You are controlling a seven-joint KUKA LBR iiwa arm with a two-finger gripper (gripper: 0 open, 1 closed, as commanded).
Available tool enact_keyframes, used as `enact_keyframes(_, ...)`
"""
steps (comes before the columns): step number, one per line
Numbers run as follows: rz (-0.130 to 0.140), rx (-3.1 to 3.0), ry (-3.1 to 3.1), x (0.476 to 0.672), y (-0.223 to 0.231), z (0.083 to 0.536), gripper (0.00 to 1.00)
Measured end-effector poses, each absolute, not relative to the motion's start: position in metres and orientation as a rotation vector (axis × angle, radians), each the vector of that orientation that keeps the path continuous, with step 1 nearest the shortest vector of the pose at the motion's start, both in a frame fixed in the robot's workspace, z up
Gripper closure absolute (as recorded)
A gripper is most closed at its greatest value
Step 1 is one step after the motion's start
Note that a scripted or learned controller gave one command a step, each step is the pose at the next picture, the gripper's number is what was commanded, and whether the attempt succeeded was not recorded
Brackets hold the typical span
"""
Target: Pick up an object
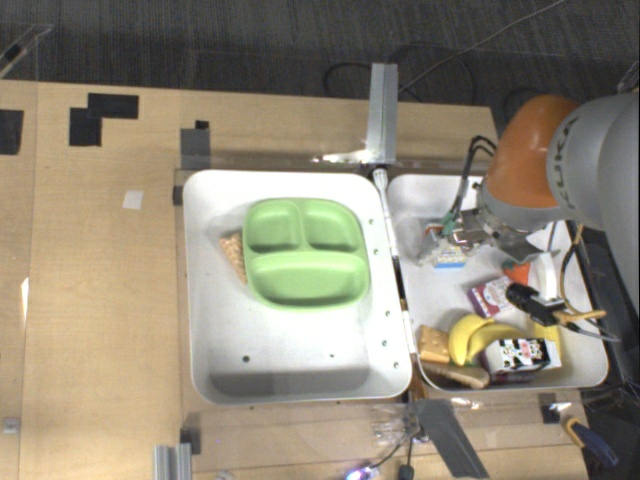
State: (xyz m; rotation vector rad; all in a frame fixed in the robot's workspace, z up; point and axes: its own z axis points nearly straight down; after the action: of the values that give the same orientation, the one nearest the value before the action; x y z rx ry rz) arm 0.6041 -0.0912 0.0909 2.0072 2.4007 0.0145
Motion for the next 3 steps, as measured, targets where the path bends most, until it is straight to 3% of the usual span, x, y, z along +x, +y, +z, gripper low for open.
enact_keyframes(1,0.024,2.004,2.399,0.606,-0.089,0.103,1.00)
enact_keyframes(2,0.012,1.641,2.669,0.619,-0.008,0.165,1.00)
enact_keyframes(3,0.008,2.066,2.360,0.647,-0.002,0.186,1.00)
